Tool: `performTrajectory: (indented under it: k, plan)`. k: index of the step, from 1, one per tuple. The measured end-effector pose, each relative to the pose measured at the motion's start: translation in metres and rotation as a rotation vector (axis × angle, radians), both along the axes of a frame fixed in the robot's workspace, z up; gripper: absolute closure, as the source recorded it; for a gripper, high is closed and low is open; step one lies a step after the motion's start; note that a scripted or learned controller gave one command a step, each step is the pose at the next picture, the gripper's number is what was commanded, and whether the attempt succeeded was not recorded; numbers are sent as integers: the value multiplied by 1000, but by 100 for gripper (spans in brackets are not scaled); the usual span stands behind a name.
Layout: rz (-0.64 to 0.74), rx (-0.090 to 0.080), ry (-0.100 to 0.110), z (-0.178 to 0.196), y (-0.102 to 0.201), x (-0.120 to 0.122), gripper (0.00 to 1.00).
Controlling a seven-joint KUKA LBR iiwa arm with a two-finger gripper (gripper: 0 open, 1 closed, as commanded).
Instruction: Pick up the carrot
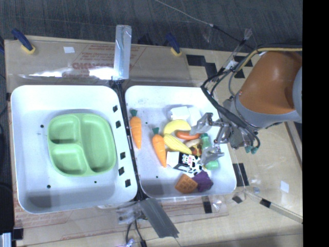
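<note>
Camera view | hand (209,138) spread, holding nothing | carrot (135,130) apart | no legible writing

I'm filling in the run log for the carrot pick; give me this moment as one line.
stage: approach | gripper: over right bin's right side, above toy pile, holding nothing visible | carrots: one by left wall, one mid-bin, both lying untouched | green tray: left bin

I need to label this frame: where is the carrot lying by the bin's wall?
The carrot lies in the right bin, against its left wall, left of a second carrot and the banana.
</note>
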State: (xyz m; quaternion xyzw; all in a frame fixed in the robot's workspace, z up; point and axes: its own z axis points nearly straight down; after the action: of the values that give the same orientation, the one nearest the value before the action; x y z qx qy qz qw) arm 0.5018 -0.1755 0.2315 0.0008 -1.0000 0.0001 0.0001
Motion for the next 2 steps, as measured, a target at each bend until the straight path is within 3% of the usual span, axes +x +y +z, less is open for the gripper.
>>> performTrajectory:
  k: [1,2]
  plan:
    - [111,1,-5,-137,47,-9,0]
    - [-51,1,-2,-140,61,74,0]
